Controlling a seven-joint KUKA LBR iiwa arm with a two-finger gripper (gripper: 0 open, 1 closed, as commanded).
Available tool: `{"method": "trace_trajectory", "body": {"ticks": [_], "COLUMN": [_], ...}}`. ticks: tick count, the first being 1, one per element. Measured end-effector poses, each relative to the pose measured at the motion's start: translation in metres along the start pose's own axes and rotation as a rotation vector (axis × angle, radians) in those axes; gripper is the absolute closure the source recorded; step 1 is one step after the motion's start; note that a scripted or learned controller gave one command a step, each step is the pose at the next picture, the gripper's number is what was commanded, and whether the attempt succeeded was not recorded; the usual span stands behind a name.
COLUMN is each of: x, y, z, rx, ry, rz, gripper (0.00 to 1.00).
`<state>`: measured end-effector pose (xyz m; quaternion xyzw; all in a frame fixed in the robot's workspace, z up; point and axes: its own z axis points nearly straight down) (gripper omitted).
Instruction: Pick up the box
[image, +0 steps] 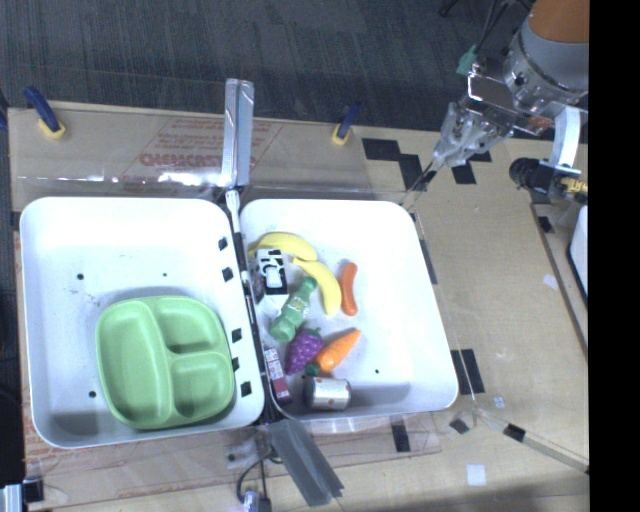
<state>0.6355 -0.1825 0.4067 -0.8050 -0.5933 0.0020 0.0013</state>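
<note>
The box (272, 272), small with a black and white print, lies in the right bin (400, 300) near its left wall, just under a yellow banana (290, 248) and above a green bottle (292, 310). My gripper (460, 148) hangs high above the bench beyond the right bin's far right corner, well away from the box. It is open, with nothing between its fingers.
Crowded round the box are a red-orange pepper (348, 288), purple grapes (303, 350), a carrot (340, 347), a silver can (327, 392) and a small reddish carton (273, 375). The left bin (60, 260) holds a green divided plate (165, 360).
</note>
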Motion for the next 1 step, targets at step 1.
{"method": "trace_trajectory", "body": {"ticks": [1], "x": [0.0001], "y": [0.0], "z": [0.0001], "rx": [0.0], "ry": [0.0], "rz": [0.0], "gripper": [0.0]}}
